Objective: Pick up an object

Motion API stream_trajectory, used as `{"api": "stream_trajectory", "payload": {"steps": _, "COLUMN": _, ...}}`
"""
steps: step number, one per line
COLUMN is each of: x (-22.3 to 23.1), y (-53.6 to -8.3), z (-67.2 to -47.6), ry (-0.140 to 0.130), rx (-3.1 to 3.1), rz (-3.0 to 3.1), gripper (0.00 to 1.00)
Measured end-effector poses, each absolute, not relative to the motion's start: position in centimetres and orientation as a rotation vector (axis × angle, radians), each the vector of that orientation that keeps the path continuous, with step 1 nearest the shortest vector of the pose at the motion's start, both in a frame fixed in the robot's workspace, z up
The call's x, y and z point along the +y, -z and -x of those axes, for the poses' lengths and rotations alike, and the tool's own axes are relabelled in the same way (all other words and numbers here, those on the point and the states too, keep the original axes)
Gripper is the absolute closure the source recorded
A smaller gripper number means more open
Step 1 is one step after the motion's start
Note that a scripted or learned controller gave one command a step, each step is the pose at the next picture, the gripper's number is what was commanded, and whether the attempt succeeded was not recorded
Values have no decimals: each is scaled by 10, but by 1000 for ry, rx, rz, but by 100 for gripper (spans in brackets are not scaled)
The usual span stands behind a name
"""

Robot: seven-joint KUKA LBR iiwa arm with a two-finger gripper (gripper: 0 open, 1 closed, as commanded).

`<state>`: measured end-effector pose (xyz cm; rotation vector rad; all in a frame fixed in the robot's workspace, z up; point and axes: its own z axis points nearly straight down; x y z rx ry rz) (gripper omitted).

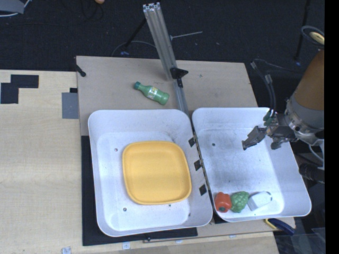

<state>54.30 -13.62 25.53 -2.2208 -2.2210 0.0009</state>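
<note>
Two shallow white bins sit side by side on a tan board: the left bin (106, 131) and the right bin (233, 168), their inner walls touching along the middle.

Left bin: one yellow plate (156, 172), square with rounded corners, lying flat near the centre of the floor.

Right bin: three small items clustered in the near corner by the front wall. A red pepper (222, 201) lies closest to the left bin; a green vegetable (239, 200) touches it; a white block (259, 200) lies just beside the green one, on the side away from the pepper.

Board behind the bins: one green bottle (151, 92) on its side, well apart from both bins. One slanted metal rail (161, 38) rises from the board just beyond the meeting point of the bins.

Arm: grey wrist with an orange band (312, 83), entering from the right. The gripper (264, 138) hangs over the far right part of the right bin, above bare floor and well apart from the three items in the near corner. Its two dark fingers (253, 138) are spread apart with a clear gap, and nothing lies between them.

Surroundings: pale wooden bench surface at left; dark floor with cables behind.
</note>
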Motion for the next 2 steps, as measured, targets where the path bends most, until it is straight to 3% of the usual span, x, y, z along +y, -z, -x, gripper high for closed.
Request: {"api": "stream_trajectory", "payload": {"steps": 2, "x": -125, "y": -140, "z": -541, "ry": -5, "rx": -2219, "rz": 2218, "gripper": 0}}
